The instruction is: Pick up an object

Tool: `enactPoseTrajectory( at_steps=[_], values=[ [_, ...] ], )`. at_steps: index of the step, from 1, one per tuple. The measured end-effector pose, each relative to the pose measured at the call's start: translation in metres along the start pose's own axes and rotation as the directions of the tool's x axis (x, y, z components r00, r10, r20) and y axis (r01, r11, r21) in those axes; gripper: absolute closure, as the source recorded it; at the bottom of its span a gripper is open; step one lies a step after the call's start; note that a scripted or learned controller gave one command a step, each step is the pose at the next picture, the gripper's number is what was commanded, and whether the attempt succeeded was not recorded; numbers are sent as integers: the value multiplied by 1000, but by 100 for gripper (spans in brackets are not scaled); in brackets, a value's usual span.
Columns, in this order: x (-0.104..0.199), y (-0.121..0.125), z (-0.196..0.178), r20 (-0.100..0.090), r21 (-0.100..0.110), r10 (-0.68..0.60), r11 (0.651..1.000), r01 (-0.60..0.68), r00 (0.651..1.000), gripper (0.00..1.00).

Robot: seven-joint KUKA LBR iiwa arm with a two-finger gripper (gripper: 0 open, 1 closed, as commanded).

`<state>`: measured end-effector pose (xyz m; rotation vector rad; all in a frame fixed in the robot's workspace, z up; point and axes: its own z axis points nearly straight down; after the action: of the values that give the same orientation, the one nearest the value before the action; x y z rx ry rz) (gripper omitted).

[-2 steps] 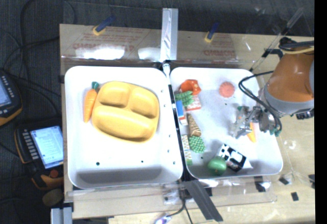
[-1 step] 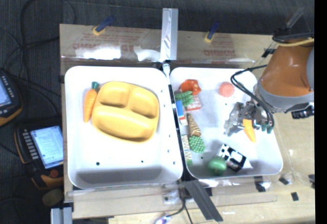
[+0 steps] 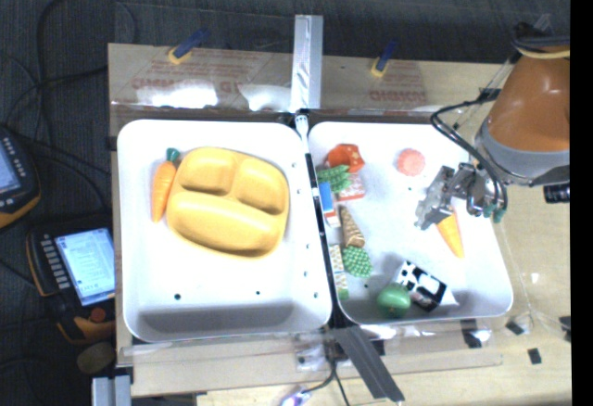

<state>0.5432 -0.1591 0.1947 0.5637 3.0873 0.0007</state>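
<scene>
Orange cone [image 3: 450,234] lies in the right bin [image 3: 482,302], just beside the hand [image 3: 435,209]. Whether the hand is open, I cannot tell. Centre over the cone, then descend straight.

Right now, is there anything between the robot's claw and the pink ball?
No. In the camera view, bare white bin floor separates the gripper from the pink ball. The orange cone sits on the gripper's other side.

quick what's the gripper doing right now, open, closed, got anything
Gripper: over the right bin, beside the orange cone; open or closed cannot be told.
</scene>
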Motion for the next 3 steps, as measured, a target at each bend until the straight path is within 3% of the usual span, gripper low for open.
enactPoseTrajectory(
  at_steps=[1,2,3],
  values=[
    [-20,-5,-7,-1,0,57,998,-57,998,100],
    [-20,-5,-7,-1,1,57,998,-57,998,0],
    [-34,-39,105,12,-1,152,988,-152,988,0]
  ],
)
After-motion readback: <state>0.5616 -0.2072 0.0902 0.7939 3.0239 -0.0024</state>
